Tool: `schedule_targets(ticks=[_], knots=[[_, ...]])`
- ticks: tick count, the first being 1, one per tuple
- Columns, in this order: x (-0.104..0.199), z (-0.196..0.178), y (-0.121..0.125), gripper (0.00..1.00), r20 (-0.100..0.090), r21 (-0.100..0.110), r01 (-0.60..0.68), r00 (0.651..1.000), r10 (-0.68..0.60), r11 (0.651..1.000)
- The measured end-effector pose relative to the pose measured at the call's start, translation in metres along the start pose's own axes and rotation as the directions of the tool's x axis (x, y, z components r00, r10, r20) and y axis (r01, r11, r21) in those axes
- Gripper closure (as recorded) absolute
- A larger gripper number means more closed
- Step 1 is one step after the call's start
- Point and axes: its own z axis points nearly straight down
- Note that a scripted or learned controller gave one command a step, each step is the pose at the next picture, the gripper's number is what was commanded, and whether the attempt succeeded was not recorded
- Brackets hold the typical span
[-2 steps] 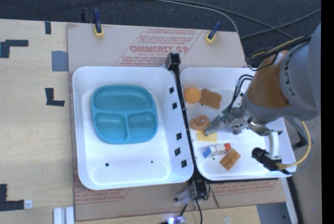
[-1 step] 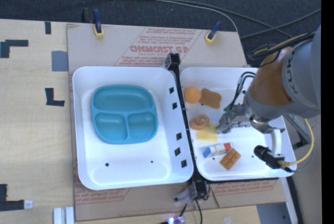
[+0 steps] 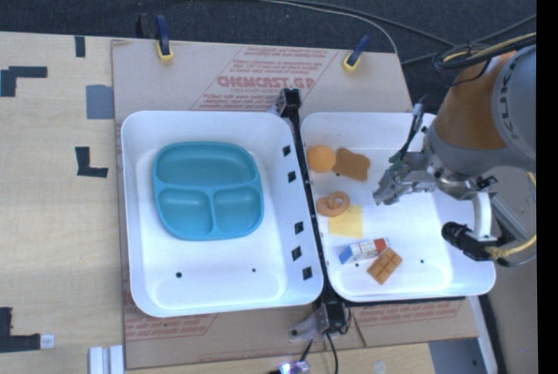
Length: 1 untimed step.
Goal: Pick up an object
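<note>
We see the arm (image 3: 488, 115) reaching in from the right of the camera view, its bulky grey casing wrapped by an orange band (image 3: 466, 106) just above the wrist. From there the wrist angles down and toward the left. The end effector (image 3: 386, 192) hangs at the tip, a dark metal piece pointing down and leftward. It is too small and blurred for us to tell how it stands. A black cable (image 3: 471, 243) loops beneath the wrist, and a pale strap curves down beside it.
</note>
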Motion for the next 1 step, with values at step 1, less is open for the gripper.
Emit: schedule_targets(ticks=[1], knots=[[-0.0055, -0.0439, 0.003, 1.0, 0.0, 0.0, 0.0, 1.0, 0.0, 1.0]])
